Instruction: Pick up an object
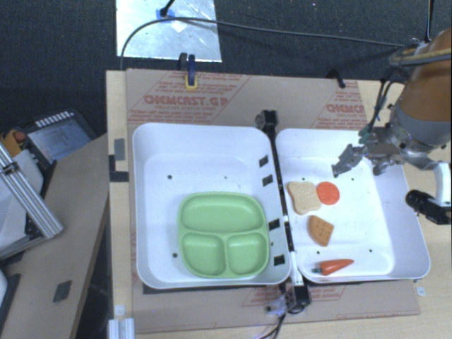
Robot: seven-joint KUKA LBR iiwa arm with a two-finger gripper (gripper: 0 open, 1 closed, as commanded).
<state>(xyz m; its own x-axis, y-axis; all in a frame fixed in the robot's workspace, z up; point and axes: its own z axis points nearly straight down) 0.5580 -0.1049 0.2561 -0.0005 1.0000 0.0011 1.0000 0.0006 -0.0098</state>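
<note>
Here the gripper (pixel 347 162) hangs over the upper middle of the right bin (pixel 402 210), reaching in from the right on the grey arm (pixel 424 97) with its orange band. Whether it is apart or together cannot be told from this angle; nothing shows in its grasp.

Just below and a little to the left of it lies a round red tomato slice (pixel 328 193), apart from the gripper and flat on the bin floor. Touching that slice on its left is a pale slice of toy bread (pixel 304 197). Below the bread sits an orange-brown waffle piece (pixel 320 229), close to but apart from it. Nearer the front wall lies a toy carrot (pixel 334 266), orange with a dark tip at its left end, well apart from the gripper. Nothing stands between the gripper and these four pieces; they lie open on the white floor.

Across the black clips of the divider (pixel 274 182), the left bin (pixel 162 154) holds a green divided plate (pixel 222 233) with three compartments, toward its front. Both bins rest on a cardboard sheet (pixel 212 97) on the bench.
</note>
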